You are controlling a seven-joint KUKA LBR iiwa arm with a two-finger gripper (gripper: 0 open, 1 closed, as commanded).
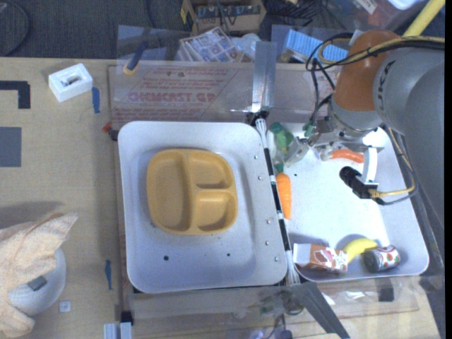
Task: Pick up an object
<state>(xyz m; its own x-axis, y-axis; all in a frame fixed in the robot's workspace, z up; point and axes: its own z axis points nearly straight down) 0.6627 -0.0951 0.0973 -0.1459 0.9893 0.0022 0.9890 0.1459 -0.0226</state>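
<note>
I see two white bins side by side on the bench. The left bin (141, 260) holds a yellow divided tray (191, 189), lying flat near the bin's middle. The tray has three compartments.

The right bin (413, 256) holds the loose objects. A carrot (283, 193) lies along the bin's left wall, next to the divider between the bins, with its length running toward and away from the camera. A green object (281, 138) sits in the far left corner, just beyond the carrot. Along the near edge I see three items in a row: a small carton (326, 258) at the left, a banana (357, 246) just right of it, and a can (382, 258) on its side at the right, close to the banana.

The arm (402, 83) reaches in from the right, over the far part of the right bin. The gripper (318, 143) is low above the bin's far left area, near the green object and just beyond the carrot's far end. I cannot tell how the fingers are set; the wrist body and cables cover them. I see no object between them. An orange-red item (347, 157) lies on the bin floor just right of the gripper; I cannot identify it.

A white box (70, 82) sits on the bench, well left of the bins.
</note>
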